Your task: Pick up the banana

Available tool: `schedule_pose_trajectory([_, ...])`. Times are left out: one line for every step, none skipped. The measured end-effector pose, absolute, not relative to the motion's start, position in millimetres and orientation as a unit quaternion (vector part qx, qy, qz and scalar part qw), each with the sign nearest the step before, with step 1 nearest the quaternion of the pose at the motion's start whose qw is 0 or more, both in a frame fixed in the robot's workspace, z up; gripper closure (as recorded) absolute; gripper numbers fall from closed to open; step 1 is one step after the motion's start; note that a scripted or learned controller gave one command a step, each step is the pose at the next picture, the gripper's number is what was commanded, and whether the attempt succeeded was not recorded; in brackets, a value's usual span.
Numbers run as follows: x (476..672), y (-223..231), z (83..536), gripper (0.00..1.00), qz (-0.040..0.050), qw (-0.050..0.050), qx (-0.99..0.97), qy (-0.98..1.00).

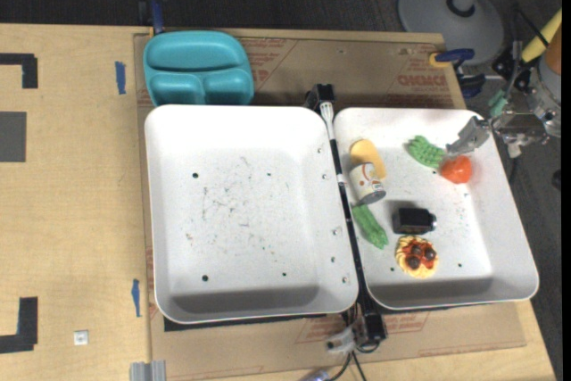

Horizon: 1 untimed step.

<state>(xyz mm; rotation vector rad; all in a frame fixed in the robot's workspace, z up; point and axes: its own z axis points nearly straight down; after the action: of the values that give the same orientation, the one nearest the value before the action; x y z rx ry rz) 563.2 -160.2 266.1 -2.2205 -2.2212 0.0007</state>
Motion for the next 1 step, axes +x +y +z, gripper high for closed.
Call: schedule_pose_trajectory([516.5, -136.2, 142.9, 0.00, 0.0002, 0.001, -0.698, -0.716])
